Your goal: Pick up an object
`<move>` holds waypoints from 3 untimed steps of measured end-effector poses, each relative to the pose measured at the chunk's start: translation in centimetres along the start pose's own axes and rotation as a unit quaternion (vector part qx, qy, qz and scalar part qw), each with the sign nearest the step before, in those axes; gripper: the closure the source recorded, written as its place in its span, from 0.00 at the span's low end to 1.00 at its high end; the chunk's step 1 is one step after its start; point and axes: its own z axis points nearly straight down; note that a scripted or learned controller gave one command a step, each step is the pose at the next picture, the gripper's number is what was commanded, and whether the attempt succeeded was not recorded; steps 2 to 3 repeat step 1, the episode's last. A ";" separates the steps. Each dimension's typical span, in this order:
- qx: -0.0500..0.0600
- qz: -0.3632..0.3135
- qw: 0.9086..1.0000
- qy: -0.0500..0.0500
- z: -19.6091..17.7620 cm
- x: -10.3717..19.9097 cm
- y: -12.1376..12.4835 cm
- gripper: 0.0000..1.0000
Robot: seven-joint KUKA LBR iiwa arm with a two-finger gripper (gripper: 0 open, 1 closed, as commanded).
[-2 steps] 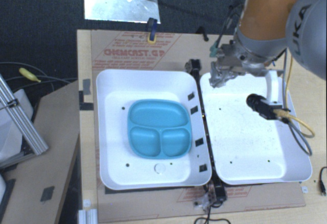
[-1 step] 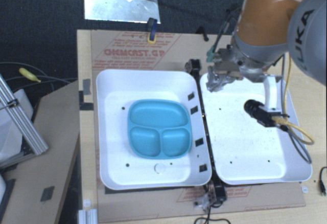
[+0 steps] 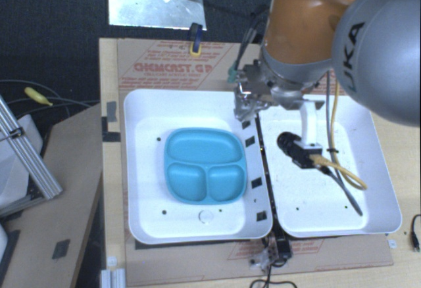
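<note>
Camera view, two white bins [image 3: 141,214] on cardboard-covered bench [image 3: 177,63], dark floor [image 3: 52,30]

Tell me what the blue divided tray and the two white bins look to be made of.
Blue tray: likely molded plastic, smooth and slightly glossy, with soft highlights along its compartment ridges. White bins: probably thin formed plastic, semi-matte, with rounded corners and shallow rims; painted metal can't be ruled out.

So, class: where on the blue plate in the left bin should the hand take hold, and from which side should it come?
Probably by the rim. The blue plate lies flat in the left bin, its three shallow hollows facing up, so only its raised edge gives the hand anything to pinch. Come down from above onto the right edge, the side nearest the arm, one finger inside a hollow and one outside.
</note>
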 end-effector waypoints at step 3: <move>-0.008 0.001 1.000 0.002 -14.2 0.3 -2.2 1.00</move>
